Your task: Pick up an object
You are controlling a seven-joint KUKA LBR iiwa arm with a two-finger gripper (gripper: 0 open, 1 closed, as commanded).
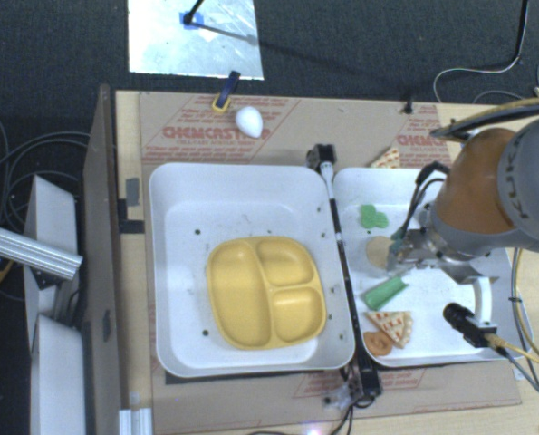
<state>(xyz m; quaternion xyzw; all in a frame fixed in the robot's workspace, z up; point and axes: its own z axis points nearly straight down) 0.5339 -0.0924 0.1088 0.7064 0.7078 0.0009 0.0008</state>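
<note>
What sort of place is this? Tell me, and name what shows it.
Probably a robotics lab: a robot arm over the right bin, a toy pizza slice in it, loose cables on the floor.

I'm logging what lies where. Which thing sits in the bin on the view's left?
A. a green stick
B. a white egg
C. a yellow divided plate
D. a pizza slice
C: the yellow divided plate lies in the left-hand bin; the pizza slice and green stick lie in the other bin, the egg on the cardboard outside both.
</note>
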